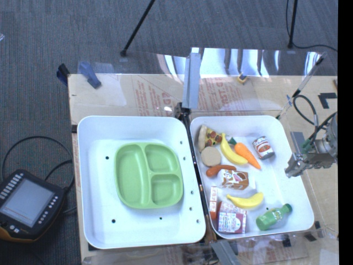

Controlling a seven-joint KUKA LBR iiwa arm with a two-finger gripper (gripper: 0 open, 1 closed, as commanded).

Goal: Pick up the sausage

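Jaws: we can't tell their state; gripper (pixel 293 167) hangs over right bin's (pixel 298 195) right rim. Sausage (pixel 220 169) lies untouched near that bin's left side. Reach and grasp remain.

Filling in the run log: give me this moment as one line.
phase: approach | gripper: over right white bin's right rim | small reddish-orange toy sausage: in right bin, untouched | green divided plate: left bin

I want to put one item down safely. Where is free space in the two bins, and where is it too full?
Bare floor surrounds the green plate in the left bin. In the right bin, a bare strip runs along the right wall, between the can and the green bottle. The left half is crowded: sausage, bananas, carrot, cartons.
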